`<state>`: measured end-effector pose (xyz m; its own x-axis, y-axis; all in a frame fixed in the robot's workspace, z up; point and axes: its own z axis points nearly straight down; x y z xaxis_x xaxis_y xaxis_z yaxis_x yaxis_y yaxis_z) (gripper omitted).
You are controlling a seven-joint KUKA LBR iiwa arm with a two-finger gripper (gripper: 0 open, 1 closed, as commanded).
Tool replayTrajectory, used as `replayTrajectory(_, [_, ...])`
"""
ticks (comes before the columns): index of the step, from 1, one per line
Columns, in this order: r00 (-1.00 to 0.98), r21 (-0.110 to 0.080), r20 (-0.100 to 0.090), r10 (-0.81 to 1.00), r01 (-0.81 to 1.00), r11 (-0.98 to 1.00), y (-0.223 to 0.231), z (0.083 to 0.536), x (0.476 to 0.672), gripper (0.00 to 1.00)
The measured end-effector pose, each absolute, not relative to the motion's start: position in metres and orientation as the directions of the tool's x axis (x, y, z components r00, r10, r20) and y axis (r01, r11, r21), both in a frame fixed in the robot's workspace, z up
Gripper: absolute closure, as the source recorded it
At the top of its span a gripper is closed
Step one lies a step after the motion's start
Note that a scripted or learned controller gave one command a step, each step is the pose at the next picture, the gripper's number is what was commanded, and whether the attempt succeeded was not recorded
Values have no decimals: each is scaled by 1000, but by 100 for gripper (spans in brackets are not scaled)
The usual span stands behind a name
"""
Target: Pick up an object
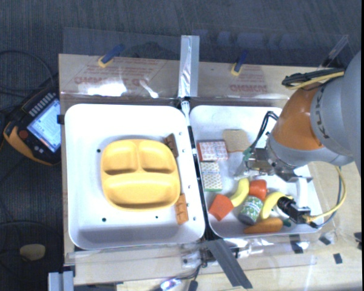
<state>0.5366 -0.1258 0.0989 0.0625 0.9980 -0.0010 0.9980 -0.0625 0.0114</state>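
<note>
The right bin (242, 119) holds a pile of toy food. Near its left wall lie a red-and-white box (212, 150) and a green-patterned box (211, 176), with a tan slice (234, 139) behind them. Toward the front are a banana (239, 191), a red tomato-like piece (258, 188), a green can (251, 208), a second yellow piece (270, 204), a carrot (264, 225) and an orange-red block (220, 207). My gripper (253, 160) hangs low in this bin, just above the banana and the red piece, below the arm's orange band (297, 123).
The left bin (85, 223) holds a yellow divided plate (139, 173), a small brown piece (171, 143) and an orange wedge (181, 210) by its right wall. A black cable (303, 214) runs over the right bin's front corner. A handheld pendant (39, 129) lies left of the bench.
</note>
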Motion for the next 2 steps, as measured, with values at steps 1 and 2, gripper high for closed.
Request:
replayTrajectory(1, [166,-3,-2,986,986,-166,-65,208,512,100])
replayTrajectory(2, [166,-4,-2,986,986,-166,-65,208,512,0])
